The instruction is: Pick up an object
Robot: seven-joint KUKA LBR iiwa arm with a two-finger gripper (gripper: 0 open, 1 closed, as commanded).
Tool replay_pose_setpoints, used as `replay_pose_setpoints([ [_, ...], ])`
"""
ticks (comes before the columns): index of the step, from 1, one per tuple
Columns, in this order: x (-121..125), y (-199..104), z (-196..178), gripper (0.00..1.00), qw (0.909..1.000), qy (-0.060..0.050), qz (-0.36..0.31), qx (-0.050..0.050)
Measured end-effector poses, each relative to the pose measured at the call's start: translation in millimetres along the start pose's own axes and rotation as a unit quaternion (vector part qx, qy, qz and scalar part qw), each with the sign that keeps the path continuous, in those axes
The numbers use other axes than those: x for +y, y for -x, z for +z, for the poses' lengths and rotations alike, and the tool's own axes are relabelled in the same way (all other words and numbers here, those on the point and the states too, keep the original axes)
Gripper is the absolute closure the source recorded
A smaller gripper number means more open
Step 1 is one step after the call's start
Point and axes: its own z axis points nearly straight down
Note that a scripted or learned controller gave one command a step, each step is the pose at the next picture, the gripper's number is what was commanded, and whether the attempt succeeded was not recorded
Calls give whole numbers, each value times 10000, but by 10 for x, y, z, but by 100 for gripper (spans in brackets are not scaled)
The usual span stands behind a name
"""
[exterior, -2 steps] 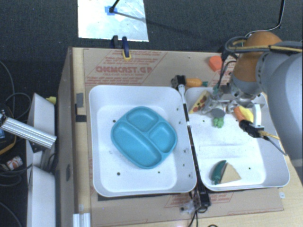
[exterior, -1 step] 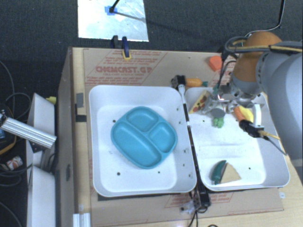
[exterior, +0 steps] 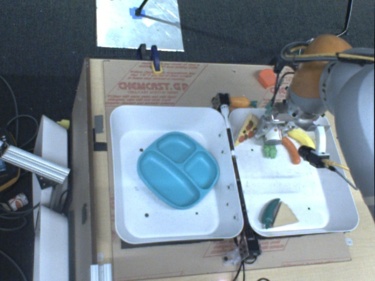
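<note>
White left bin [exterior: 126, 174]: blue divided plate [exterior: 177, 168] | right bin [exterior: 328, 215]: pizza slice [exterior: 248, 127], green piece [exterior: 269, 151], carrot [exterior: 290, 150], banana [exterior: 301, 136], sandwich wedge [exterior: 276, 213] | pincer [exterior: 273, 134] above green piece, perhaps touching; grip state unclear.

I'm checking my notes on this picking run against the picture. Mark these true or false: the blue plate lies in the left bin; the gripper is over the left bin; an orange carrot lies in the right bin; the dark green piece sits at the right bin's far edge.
The blue plate lies in the left bin: true.
The gripper is over the left bin: false, it is over the right bin.
An orange carrot lies in the right bin: true.
The dark green piece sits at the far edge: false, it lies near the front edge.
</note>
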Motion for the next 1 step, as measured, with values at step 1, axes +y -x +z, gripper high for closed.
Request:
replay_pose_setpoints([
  [1,-203,-690,-1135,100,9999,119,-13,32],
])
